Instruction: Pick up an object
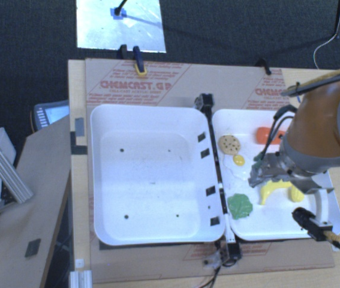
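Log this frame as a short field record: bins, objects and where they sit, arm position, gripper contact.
left bin: bare white floor showing
right bin: holds all the objects
cookie: upper left of right bin
small yellow piece: just below the cookie
green object: lower left corner area
orange object: upper part, partly behind the arm
yellow banana-like object: centre, beside the gripper
gripper: low over the right bin; contact unclear

Taking the shallow white right-hand bin (241, 225) as landmark: inside it, a round speckled cookie (229, 143) lies toward the far left, a small yellow oval piece (239, 159) just nearer, a green leafy lump (240, 205) nearest, and a yellow banana (276, 191) right of that lump.
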`<control>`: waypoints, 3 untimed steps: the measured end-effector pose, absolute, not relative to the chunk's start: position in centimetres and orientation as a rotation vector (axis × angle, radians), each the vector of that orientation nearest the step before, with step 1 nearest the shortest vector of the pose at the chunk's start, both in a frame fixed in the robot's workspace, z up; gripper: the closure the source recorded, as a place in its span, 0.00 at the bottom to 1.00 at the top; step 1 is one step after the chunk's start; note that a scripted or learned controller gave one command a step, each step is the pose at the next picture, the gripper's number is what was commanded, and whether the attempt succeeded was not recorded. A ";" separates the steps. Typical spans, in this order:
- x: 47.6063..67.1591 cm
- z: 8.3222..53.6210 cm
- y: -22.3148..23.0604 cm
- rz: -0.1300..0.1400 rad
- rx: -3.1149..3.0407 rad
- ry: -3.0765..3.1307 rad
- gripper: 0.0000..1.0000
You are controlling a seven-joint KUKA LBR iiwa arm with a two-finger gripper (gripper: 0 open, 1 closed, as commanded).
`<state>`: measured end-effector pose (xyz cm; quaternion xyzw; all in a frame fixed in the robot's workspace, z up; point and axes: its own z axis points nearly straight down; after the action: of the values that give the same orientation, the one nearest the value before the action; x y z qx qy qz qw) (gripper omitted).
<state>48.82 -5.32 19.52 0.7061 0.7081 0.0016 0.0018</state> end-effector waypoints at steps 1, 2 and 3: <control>52.4 29.1 0.3 0.017 2.202 2.229 1.00; 54.6 31.9 6.0 0.009 2.208 2.230 1.00; 55.1 36.4 9.0 0.010 2.210 2.228 1.00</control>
<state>55.12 9.00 36.45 0.7042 0.7100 0.0032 0.0015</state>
